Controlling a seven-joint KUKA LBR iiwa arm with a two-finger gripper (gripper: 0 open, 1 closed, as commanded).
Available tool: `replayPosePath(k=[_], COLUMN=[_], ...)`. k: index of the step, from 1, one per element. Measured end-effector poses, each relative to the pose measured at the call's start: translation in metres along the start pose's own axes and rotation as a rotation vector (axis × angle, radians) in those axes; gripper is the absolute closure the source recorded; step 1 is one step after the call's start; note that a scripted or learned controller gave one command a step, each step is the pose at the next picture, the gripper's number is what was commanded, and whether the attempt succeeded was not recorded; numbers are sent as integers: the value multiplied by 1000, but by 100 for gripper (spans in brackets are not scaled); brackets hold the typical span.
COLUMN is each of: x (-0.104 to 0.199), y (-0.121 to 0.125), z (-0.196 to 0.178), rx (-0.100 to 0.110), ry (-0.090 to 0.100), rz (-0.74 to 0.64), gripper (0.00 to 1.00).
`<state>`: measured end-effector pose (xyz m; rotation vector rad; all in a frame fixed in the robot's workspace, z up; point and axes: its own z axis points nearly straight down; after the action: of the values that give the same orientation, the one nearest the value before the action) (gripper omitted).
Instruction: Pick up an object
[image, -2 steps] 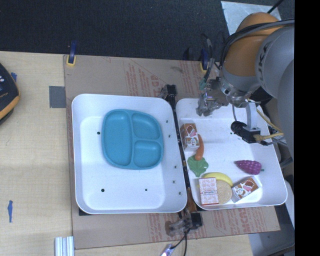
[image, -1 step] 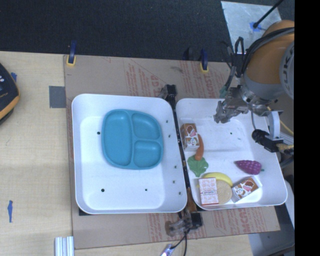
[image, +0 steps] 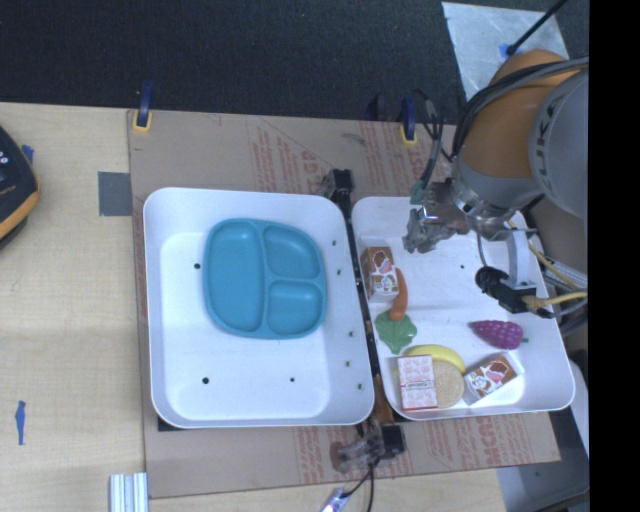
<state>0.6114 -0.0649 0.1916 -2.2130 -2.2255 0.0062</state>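
Cardboard (image: 250, 150) covered the wooden bench (image: 60, 300) beneath both bins (image: 160, 300); dark floor (image: 250, 50) lay beyond. Gripper (image: 425, 235) jaw state could not be told.

Along the right bin's (image: 560, 405) left edge are laid a small box (image: 380, 272) and a carrot (image: 398, 318), while grapes (image: 497, 333), a banana (image: 437, 354) and two cartons (image: 417, 383) are gathered near its bottom edge.

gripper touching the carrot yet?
Apart. The camera view shows the gripper hanging over the far end of the right bin, with bare white floor and a small snack box between it and the carrot.
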Motion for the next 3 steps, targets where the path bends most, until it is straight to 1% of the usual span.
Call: replayPosePath(k=[1,2,3], x=[-3,-14,4], y=[-37,-22,-5], z=[0,0,0], rx=[0,-3,-2], ry=[-1,0,0], rz=[1,3,0], gripper=[100,100,100])
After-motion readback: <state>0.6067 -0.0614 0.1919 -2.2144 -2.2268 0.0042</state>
